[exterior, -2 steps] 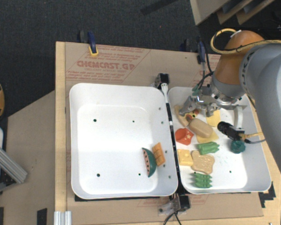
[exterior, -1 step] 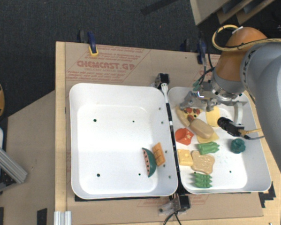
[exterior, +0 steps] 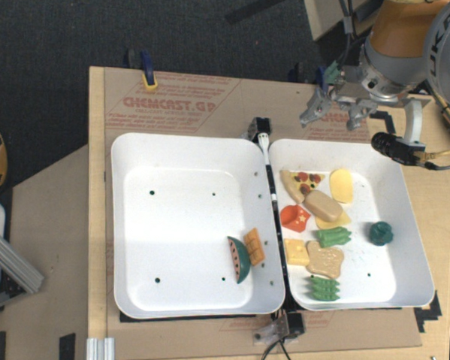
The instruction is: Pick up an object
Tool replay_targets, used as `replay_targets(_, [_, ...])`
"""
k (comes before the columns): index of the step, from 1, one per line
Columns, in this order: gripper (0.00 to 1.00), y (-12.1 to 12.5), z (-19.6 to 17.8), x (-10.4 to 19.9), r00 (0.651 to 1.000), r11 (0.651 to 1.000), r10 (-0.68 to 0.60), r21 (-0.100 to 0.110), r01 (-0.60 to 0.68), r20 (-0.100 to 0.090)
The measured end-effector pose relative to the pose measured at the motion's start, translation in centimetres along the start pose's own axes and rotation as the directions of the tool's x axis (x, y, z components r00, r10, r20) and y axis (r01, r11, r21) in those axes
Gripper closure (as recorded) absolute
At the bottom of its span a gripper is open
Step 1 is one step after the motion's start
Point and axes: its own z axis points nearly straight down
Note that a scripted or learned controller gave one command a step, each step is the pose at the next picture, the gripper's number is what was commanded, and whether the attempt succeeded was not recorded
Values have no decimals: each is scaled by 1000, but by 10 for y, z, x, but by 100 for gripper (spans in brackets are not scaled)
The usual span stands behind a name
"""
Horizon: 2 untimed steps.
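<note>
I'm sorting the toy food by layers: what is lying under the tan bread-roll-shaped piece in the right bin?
The tan roll-shaped piece rests on the pizza-slice toy and a pale yellow flat piece, beside the red block. Whatever lies directly beneath it is covered.

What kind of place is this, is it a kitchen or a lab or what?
Probably a robotics lab bench, not a kitchen. The food is toys sorted in two white bins, a robot arm's pincer hangs above them, and the bins sit on a clamped board with cables around.
</note>
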Motion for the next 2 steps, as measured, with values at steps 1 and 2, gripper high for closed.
replay_targets(1, [100, -1, -3, -2, 1000, 1000, 2, 6, -2, 1])
replay_targets(2, [100, 2, -249, 65, 1000, 1000, -1, -8, 1, -1])
